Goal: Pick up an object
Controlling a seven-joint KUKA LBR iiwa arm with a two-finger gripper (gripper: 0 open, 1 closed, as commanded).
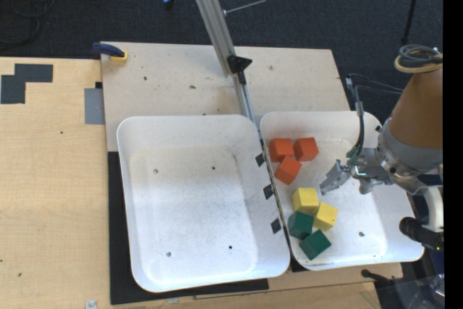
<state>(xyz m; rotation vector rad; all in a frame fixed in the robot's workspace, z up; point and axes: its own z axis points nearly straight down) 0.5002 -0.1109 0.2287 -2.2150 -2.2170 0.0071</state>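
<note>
Gripper poised in right bin, jaws apparently parted and empty, at 2 o'clock from yellow blocks, with orange blocks at 10 o'clock and green blocks at 7, clustered within reach.

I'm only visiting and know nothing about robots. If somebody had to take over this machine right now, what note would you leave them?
Pincer: above the right bin, just right of the blocks, nothing between its fingers; open or shut is hard to tell.
Blocks: all in the right bin's left part. Three orange blocks at the top, two yellow blocks below them, two green blocks lowest.
Left bin: no blocks in it.
Done: nothing lifted.
Left: close on one block and raise it; the yellow ones look nearest.
</note>
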